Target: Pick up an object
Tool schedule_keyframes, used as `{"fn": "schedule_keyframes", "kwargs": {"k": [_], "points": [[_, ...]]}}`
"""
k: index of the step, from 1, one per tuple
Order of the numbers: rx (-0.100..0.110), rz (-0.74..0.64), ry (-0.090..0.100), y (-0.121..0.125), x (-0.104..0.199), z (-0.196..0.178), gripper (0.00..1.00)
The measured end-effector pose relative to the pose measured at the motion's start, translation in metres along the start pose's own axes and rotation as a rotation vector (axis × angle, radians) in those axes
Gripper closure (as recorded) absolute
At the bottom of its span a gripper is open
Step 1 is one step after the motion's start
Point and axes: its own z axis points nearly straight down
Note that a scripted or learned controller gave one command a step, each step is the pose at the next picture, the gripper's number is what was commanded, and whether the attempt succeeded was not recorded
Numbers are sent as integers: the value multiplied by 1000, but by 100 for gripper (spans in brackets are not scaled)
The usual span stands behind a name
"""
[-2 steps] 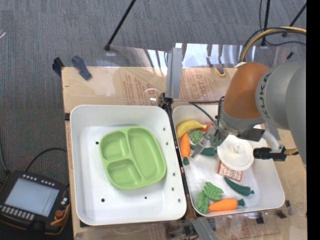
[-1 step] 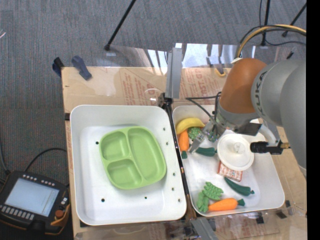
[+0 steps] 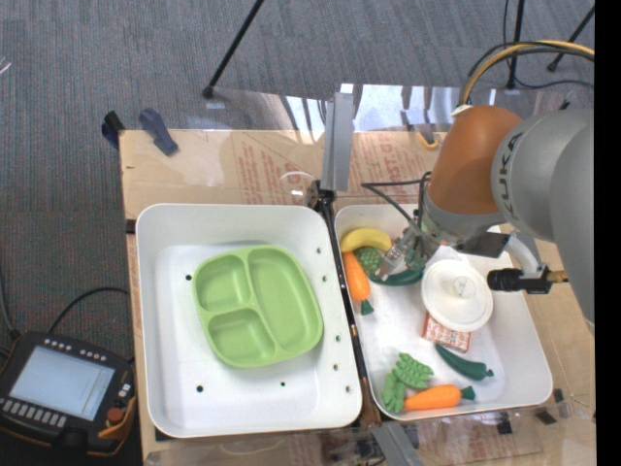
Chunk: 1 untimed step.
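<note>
Reaching in from the right, the arm [image 3: 524, 178] lowers its gripper [image 3: 396, 257] over the far left part of the right bin [image 3: 529, 343]; whether it is released or clenched cannot be told. Just beneath it lie one yellow banana [image 3: 365, 239], one dark green dish [image 3: 406, 276] and one orange carrot [image 3: 356, 278] along the bin's left wall. One white lidded bowl [image 3: 456, 294] sits just right of the gripper, with one red packet [image 3: 447, 335] touching its near side. Nearer lie one dark green pepper [image 3: 464, 363], a second carrot [image 3: 434, 397] and one leafy green toy [image 3: 405, 377]. The left bin [image 3: 165, 396] holds one green divided plate [image 3: 257, 306] with three compartments.
</note>
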Motion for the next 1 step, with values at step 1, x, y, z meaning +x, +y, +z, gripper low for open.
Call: {"fn": "schedule_keyframes", "kwargs": {"k": [1], "points": [[-5,52,-1,14,2,-166,100]]}}
